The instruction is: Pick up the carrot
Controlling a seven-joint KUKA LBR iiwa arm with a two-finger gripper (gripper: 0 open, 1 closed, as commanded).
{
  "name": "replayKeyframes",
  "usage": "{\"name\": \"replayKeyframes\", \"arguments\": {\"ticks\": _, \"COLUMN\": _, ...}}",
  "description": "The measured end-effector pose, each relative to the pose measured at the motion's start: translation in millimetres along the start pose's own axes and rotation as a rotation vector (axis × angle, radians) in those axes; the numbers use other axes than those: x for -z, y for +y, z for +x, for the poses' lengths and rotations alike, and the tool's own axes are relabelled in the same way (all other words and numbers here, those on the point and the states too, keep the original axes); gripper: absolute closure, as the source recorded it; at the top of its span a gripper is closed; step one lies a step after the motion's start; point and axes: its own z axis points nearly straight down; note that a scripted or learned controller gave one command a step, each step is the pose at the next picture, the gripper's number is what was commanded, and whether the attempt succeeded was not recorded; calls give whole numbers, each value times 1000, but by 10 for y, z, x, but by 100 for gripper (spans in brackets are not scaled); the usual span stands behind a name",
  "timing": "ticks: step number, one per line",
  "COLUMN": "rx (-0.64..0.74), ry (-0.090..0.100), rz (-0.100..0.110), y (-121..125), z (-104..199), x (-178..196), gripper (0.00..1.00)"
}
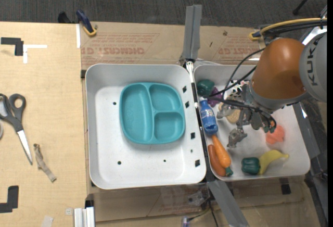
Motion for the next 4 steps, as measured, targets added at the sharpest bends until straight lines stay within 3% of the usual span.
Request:
{"name": "replayKeyframes", "arguments": {"ticks": 1, "rx": 152, "ry": 1, "rz": 0, "y": -16, "z": 532, "x": -4, "gripper": 0}}
{"name": "replayKeyframes", "arguments": {"ticks": 2, "rx": 180, "ry": 2, "rz": 0, "y": 109, "z": 671, "x": -6, "gripper": 0}}
{"name": "replayKeyframes", "arguments": {"ticks": 3, "rx": 182, "ry": -1, "rz": 1, "y": 107, "z": 655, "x": 88, "gripper": 100}}
{"name": "replayKeyframes", "arguments": {"ticks": 4, "rx": 182, "ry": -1, "rz": 1, "y": 108, "z": 655, "x": 87, "gripper": 0}}
